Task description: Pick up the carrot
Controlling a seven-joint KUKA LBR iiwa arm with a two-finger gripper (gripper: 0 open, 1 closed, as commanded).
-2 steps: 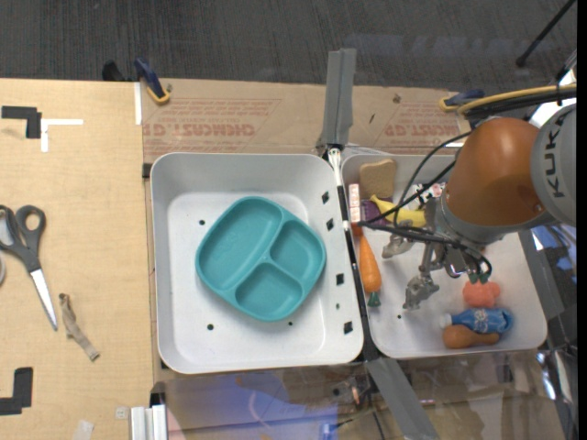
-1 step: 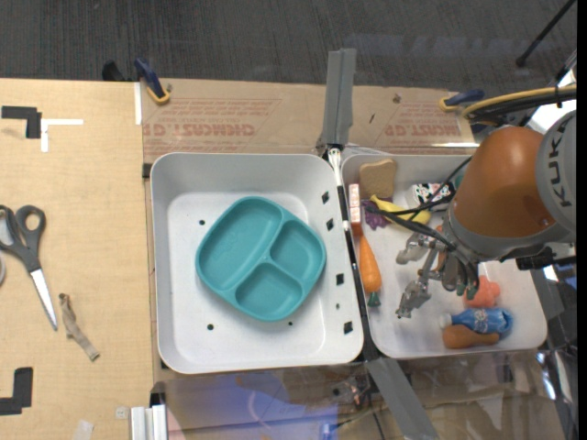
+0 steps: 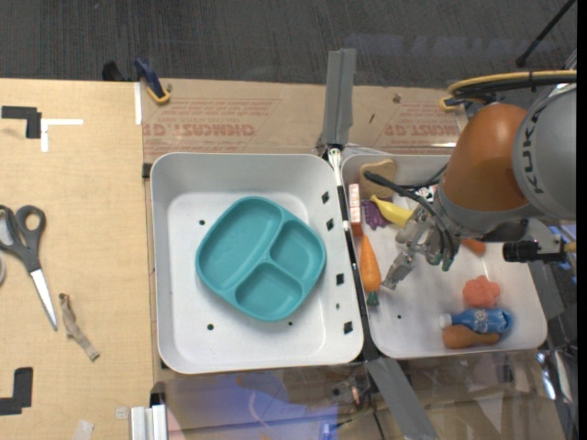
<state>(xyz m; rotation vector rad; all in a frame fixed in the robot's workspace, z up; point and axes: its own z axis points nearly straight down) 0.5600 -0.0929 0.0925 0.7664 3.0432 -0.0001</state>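
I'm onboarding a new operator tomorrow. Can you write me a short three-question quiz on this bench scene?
1. True or false: the carrot lies in the same bin as the teal divided plate.
2. Multiple choice: the carrot lies along which side of the right bin in the camera view? A) left wall B) right wall C) near wall
3. Short answer: what tool lies on the bench left of the bins?

Key
1. False; the plate is in the left bin, the carrot in the right.
2. A, just left of the end effector.
3. Scissors.
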